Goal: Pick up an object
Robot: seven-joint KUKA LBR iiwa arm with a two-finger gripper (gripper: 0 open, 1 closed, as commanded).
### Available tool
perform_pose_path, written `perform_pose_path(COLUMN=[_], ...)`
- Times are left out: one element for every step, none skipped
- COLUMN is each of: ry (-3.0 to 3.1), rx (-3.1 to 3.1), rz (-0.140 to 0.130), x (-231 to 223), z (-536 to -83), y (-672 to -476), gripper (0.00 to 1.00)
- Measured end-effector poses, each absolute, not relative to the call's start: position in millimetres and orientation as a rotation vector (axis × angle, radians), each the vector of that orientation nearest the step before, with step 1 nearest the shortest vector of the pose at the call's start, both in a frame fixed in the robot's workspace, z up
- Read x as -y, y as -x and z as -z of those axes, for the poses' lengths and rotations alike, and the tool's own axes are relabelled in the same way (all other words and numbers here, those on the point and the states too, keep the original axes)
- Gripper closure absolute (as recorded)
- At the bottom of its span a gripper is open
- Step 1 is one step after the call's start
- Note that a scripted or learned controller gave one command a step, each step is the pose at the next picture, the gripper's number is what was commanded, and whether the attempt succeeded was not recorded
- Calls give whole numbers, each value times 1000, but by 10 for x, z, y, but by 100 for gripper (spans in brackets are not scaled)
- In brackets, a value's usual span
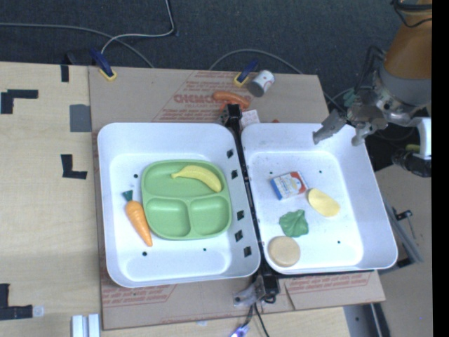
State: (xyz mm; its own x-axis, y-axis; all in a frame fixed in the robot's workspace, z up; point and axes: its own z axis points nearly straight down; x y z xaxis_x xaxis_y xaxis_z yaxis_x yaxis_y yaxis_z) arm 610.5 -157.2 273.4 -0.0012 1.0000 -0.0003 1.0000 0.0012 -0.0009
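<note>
KUKA iiwa arm [410,55]: rounded link with orange band, grey wrist section below it, pale ring at the joint. Two-finger gripper [344,133] in grey metal, two slim dark-grey fingers [327,130] splayed from a blocky silver body. Thin dark cables run along the wrist by the gripper mount. White fitting at arm's right side.

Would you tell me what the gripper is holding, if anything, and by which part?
Nothing: the gripper hangs open over the right bin's far corner, with nothing between its fingers.
</note>
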Motion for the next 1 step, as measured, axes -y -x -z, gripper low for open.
perform_pose_path(ry=[2217], rx=[2220], rz=[-4], x=[1336], z=[-1440], y=[-5526], gripper=[0])
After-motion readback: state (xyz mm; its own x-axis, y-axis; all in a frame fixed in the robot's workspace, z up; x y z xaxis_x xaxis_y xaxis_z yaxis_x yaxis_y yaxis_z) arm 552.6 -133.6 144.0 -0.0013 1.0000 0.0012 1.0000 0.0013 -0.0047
